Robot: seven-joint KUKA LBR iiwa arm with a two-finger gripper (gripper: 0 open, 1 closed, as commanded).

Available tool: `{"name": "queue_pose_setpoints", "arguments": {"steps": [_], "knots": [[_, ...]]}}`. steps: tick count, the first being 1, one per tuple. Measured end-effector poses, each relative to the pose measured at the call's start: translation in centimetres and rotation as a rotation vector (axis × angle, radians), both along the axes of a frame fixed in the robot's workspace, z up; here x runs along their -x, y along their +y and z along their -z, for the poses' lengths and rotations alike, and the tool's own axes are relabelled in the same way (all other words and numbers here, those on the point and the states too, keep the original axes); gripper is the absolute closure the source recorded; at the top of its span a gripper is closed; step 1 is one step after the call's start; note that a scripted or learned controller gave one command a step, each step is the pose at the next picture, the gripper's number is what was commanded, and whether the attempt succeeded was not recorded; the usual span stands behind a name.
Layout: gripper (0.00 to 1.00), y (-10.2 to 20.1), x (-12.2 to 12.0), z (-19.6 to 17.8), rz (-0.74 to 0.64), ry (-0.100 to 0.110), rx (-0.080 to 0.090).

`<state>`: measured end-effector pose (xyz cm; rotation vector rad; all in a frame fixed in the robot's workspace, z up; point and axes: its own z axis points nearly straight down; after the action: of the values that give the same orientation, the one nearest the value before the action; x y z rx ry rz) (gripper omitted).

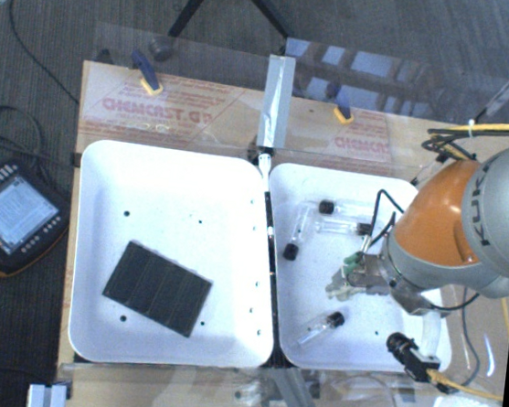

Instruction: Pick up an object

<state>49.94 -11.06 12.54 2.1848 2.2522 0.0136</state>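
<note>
- Orange-banded wrist of the arm [459,228], the part that rises highest toward the lens, reaches in from the right and covers much of the right bin [286,335].
- Gripper [348,279], at the arm's lower end, sits low over the middle of the right bin; whether it is released or clenched cannot be told at this scale and angle, and nothing is visibly held.
- Candidate objects, right bin: several small clear vials with black caps. One clear vial [320,327] lies near the front wall, just below the gripper; an upper vial [339,208] lies toward the back wall; another vial [296,235] lies nearly on end beside the bin's left wall.
- Candidate object, left bin [103,165]: a flat dark panel [157,287], lying tilted on the floor, well apart from the gripper.
- Step in hand, as judged: positioning for a descent onto one of the vials, the front one being nearest.
- Advice: centre over the vial's body, not its cap; set the closing direction across its long axis; descend fully to the floor before closing, since a round, smooth tube is likely to roll or squirt aside.
- Risk: a nearby wall could block a grasp close to the bin's edge.
</note>
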Motion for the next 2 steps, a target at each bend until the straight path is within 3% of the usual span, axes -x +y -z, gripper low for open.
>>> {"name": "queue_pose_setpoints", "arguments": {"steps": [1,2], "knots": [[0.00,0.00,0.00,0.00,0.000,0.000,0.000],[1.00,0.03,-0.02,-0.84,0.000,0.001,-0.001]]}}
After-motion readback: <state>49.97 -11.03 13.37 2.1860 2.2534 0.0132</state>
